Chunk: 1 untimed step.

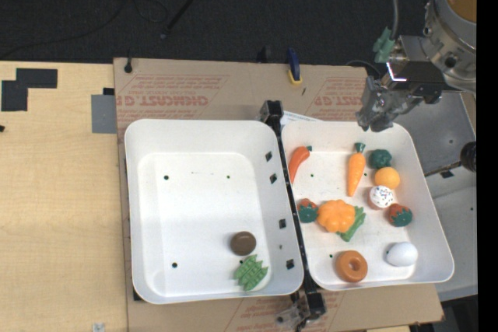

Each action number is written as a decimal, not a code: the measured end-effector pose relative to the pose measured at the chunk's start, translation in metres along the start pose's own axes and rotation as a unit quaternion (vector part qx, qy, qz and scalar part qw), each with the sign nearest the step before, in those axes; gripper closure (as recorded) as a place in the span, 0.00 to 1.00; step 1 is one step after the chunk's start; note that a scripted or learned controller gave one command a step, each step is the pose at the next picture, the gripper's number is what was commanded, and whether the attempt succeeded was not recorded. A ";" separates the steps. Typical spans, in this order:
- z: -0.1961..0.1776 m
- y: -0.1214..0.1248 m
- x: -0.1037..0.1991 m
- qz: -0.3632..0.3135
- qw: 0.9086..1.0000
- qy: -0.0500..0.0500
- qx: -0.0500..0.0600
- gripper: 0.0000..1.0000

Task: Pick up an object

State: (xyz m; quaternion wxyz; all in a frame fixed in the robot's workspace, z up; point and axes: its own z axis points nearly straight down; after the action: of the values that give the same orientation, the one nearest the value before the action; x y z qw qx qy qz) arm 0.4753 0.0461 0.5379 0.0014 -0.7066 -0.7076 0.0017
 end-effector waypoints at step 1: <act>0.000 0.001 -0.007 0.001 1.000 0.000 0.000 1.00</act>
State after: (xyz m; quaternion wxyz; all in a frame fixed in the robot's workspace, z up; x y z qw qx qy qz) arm 0.4760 0.0393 0.5376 0.0015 -0.7072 -0.7070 0.0018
